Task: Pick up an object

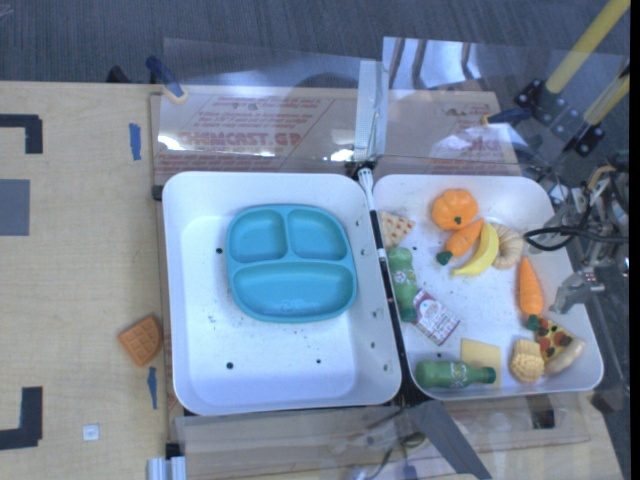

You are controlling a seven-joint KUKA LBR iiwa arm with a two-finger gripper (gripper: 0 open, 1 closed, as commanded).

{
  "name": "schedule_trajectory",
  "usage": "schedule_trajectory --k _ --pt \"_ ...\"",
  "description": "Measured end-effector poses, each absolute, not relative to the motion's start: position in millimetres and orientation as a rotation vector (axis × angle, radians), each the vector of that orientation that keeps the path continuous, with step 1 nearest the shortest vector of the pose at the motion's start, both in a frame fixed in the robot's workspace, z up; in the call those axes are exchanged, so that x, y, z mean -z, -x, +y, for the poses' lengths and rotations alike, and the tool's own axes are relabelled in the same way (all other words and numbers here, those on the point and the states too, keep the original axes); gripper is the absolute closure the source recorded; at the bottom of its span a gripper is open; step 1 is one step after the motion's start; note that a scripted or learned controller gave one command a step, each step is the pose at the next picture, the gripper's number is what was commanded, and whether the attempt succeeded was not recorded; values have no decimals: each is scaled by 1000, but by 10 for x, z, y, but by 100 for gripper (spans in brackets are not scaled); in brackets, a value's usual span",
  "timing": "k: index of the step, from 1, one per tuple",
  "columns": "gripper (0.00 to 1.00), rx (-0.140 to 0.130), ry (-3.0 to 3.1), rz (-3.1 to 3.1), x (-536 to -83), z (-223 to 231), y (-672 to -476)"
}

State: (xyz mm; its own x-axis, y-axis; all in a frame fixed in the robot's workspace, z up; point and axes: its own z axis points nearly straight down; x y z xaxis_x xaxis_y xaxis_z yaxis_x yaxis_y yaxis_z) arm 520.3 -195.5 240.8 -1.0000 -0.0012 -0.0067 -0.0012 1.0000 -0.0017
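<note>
The right bin holds several toy foods. An orange pumpkin sits at the back, with a small carrot, a banana and a bread piece just in front of it. A longer carrot lies near the right wall. A waffle cracker and a green can rest along the left wall, with a white and red packet beside them. A cheese block, a green bottle, a corn cob and a pizza slice lie at the front.
The left bin bears a blue divided plate. A waffle piece lies on the wooden bench left of the bins. Black cables and yellow poles crowd the right bin's far right side.
</note>
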Motion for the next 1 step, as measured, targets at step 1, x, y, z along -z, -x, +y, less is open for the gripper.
schedule_trajectory --k 1 --pt "0 6 224 3125 -970 -2217 -5420"
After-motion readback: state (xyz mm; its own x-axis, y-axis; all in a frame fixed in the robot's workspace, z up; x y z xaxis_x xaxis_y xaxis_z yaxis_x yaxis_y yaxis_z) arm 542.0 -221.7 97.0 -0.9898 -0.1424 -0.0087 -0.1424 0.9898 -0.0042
